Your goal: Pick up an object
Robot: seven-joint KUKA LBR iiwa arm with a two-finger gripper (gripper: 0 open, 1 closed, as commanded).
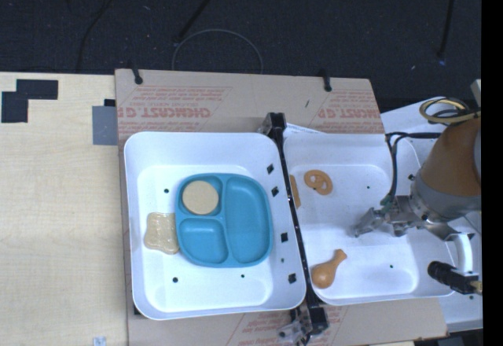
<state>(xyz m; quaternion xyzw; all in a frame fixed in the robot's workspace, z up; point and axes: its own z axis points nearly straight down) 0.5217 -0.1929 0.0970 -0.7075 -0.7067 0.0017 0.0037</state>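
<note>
over right bin, tool hangs low near right wall, nothing between fingers; cannot tell if fingers apart or together; pretzel at right bin's far-left part; drumstick at its near-left corner; blue tray with round cookie in left bin

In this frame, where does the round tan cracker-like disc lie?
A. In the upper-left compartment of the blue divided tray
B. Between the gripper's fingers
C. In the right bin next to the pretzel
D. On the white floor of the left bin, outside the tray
A: the round tan disc sits inside the upper-left compartment of the blue tray in the left bin, while the pretzel lies apart in the right bin.
</note>
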